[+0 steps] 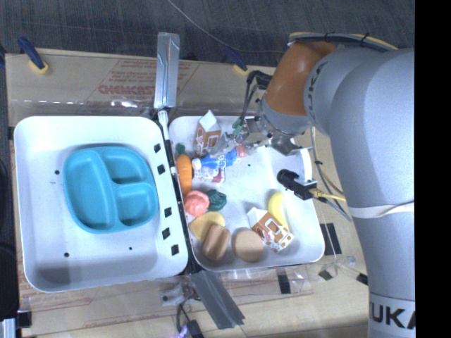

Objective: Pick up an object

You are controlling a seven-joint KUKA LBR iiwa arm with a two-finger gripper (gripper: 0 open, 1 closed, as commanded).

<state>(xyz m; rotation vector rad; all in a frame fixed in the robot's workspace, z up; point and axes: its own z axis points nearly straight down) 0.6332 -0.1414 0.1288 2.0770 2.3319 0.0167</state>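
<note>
The right bin [304, 248] holds several toy foods. An orange carrot [184, 172] lies along its left wall, with a pink ball [196, 203] and a dark green piece [218, 201] below it. Two brown bread rolls [215, 243] sit at the front beside an orange-and-white carton [273, 232] and a yellow banana [276, 205]. A small house-shaped carton [206, 133] stands at the back, above a blue-and-white packet [213, 166]. My gripper [238, 136] hangs low over the bin's back part, just right of the house carton. The wrist hides its tips.
The left bin [28, 259] carries a blue divided tray [110, 186]. A metal divider [166, 69] runs between the bins. The grey arm [366, 118] covers the right bin's far right corner. A black plug and cable [296, 183] hang over the bin's right side.
</note>
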